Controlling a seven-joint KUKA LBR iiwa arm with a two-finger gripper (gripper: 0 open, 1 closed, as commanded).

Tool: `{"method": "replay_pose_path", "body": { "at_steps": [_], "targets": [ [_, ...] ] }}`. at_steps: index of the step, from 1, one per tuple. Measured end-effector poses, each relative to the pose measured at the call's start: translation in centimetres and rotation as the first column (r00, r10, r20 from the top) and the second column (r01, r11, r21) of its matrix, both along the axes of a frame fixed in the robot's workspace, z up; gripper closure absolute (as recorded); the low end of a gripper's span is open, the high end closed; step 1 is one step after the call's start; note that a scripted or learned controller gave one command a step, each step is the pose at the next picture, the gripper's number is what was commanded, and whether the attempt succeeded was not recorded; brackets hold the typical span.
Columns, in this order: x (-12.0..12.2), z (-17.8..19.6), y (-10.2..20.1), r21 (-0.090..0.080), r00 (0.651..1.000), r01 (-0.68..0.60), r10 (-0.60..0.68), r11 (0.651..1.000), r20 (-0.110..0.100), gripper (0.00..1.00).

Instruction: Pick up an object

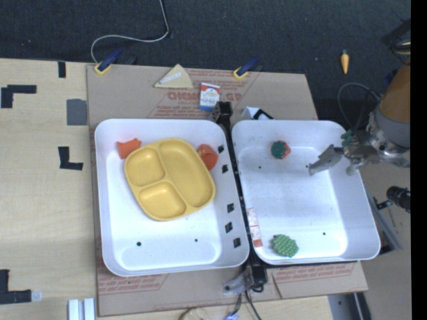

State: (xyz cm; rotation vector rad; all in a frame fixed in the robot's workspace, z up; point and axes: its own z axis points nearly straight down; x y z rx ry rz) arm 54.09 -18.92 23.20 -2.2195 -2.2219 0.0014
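Note:
In the right bin (333,249), a small green and orange ball (280,150) lies near the back wall, and a green knobbly object (285,246) lies near the front wall. My gripper (331,167) hangs over the right bin's back right part, open, with nothing between its fingers. One finger (320,162) points left toward the ball, a short gap away from it. The left bin (120,245) holds a yellow divided plate (170,177), with an orange piece (129,147) at its back left and another orange piece (209,156) at its right.
A small red and white carton (209,97) and a pale wedge (175,77) lie on the cardboard behind the bins. Blue clamps (247,66) hold the cardboard's back edge. Black clips run along the divide between the bins (231,179).

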Motion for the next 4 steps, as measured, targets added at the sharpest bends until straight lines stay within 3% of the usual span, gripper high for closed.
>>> {"method": "replay_pose_path", "body": {
  "at_steps": [1,2,3,4],
  "targets": [
    [3.4,-3.3,2.9,0.000,1.000,-0.001,0.001,1.000,0.000,0.00],
    [8.7,-7.9,3.7,-0.001,1.000,0.000,0.000,1.000,-0.001,0.00],
    [12.9,-14.5,2.4,-0.003,1.000,-0.002,0.002,1.000,0.005,0.00],
    [12.9,-13.5,2.4,-0.007,1.000,-0.003,0.003,1.000,0.006,1.00]
  ]
}}
